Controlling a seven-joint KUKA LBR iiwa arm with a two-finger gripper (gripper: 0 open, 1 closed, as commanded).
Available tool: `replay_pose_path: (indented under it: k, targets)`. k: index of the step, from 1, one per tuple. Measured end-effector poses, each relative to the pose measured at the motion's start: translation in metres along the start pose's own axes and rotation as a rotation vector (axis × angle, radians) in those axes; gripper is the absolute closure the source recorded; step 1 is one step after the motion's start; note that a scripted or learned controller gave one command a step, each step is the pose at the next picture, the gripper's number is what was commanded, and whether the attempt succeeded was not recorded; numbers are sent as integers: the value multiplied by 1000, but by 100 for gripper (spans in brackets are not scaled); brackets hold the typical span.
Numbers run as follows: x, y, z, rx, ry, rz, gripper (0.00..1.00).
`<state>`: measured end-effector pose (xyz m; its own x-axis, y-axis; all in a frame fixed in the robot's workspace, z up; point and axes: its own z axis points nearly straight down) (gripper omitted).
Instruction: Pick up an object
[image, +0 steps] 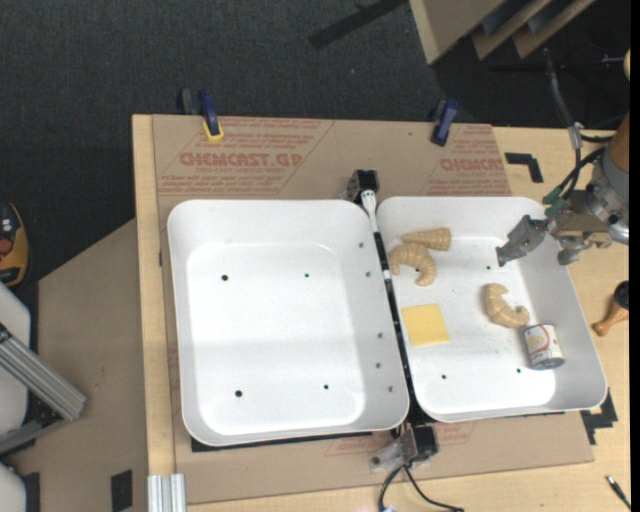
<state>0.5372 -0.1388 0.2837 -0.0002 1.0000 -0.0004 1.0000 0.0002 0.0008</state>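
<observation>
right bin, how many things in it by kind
croissants: 2
yellow cheese slice: 1
small can: 1
total: 4, all loose on the floor of the right bin

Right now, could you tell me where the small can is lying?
The small can lies in the right bin, near its lower right corner, just below-right of a croissant.

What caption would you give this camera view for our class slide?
Robot claw hovers open over the right bin, which holds two croissants, a yellow cheese slice and a small can.
</observation>
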Motion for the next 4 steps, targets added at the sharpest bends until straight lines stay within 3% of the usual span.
replay_pose_path:
  k: [1, 2, 3, 4]
  targets:
    - [0, 1, -11, -3, -1, -1, 100]
    - [112, -23, 20, 8, 5, -10, 100]
    - [139, -20, -128, -17, 2, -6, 100]
    - [201, -59, -73, 9, 2, -7, 100]
